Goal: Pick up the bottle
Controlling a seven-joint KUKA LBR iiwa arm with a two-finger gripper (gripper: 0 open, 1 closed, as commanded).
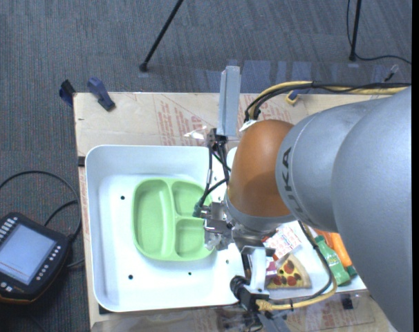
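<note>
Bottle [332,256] at right bin's far edge, arm [334,171] close above.

A bulky grey arm [361,164] carries a glossy orange band [261,168] above its wrist, black lettering on the grey casing at three o'clock of it, with yellow and black cables [278,92] trailing.

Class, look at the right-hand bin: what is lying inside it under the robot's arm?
A toy pizza slice, a printed card, and a green and an orange item show in the right bin. The arm covers the rest, so whatever else lies there is hidden.
</note>
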